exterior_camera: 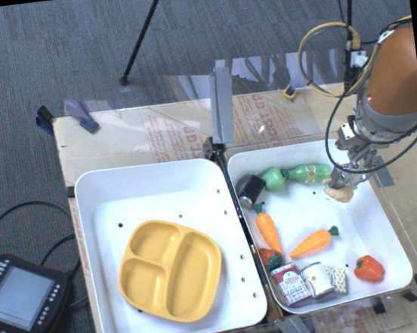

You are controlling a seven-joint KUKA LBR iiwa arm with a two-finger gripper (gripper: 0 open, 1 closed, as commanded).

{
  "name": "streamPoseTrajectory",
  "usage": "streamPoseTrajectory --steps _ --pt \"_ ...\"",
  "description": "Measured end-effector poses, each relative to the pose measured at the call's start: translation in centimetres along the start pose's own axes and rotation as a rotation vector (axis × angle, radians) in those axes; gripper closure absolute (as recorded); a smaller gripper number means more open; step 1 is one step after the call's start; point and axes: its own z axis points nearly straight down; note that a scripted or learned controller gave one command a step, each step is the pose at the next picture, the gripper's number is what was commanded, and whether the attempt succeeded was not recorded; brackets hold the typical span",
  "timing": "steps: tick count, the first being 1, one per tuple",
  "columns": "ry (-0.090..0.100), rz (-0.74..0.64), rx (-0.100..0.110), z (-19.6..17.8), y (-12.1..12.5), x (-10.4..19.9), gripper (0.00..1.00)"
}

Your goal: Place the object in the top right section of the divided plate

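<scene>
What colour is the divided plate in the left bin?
Yellow: the divided plate shows plainly in the camera view.

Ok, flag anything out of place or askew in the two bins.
Nothing is spilled or broken. The yellow divided plate sits skewed in the left bin, corners off the bin's edges. Toy food lies jumbled in the right bin, a small red piece wedged against its left wall.

Two carrots (269, 230) (311, 243) near a red pepper (368, 269)

I see red letters on the cardboard (188, 130) behind my bins, but they are too blurry to read.
</scene>
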Motion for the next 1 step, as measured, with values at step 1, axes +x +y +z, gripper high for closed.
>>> streamPoseTrajectory --steps 1 --pt "-0.009 0.014 -0.004 -0.59 0.08 0.20 1.00"
